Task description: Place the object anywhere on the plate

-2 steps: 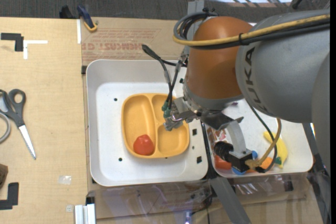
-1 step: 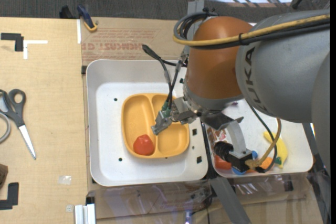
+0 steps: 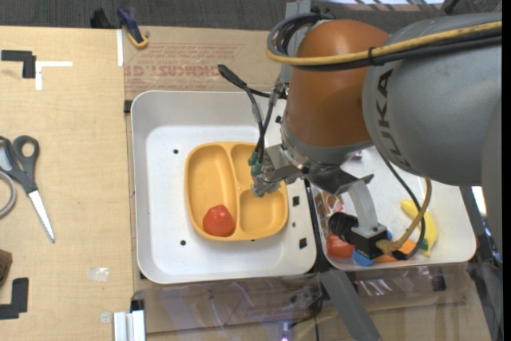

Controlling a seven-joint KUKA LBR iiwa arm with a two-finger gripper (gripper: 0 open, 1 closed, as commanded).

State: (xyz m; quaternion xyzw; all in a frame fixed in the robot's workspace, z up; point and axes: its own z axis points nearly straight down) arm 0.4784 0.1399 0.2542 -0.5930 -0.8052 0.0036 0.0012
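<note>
**Red object lies on the yellow plate; arm hangs over the bins' divide**

Nearest the bottom of the frame, the right bin (image 3: 447, 251) holds a jumble of small things at its lower edge: a red piece (image 3: 338, 247), a blue piece (image 3: 366, 255) and, further right, a yellow banana-shaped toy (image 3: 425, 226).

In the lower middle, the left bin (image 3: 156, 196) carries a yellow divided plate (image 3: 209, 180). The red object (image 3: 218, 220) sits in the plate's lower left compartment, touching its floor, near the inner ridge.

Just above and right of it, the gripper (image 3: 263, 176) hangs over the plate's right-hand compartment, close to the plate's right rim. Its tip is small and dark against the wrist hardware, so how its fingers stand cannot be told, and nothing can be made out between them.

Above that, the orange band (image 3: 335, 84) and the grey arm (image 3: 447, 100) fill the upper right, with cables looping around them.

At the left edge, on the wooden bench (image 3: 64, 132), lies a pair of scissors (image 3: 32, 184), well apart from the bins.
</note>
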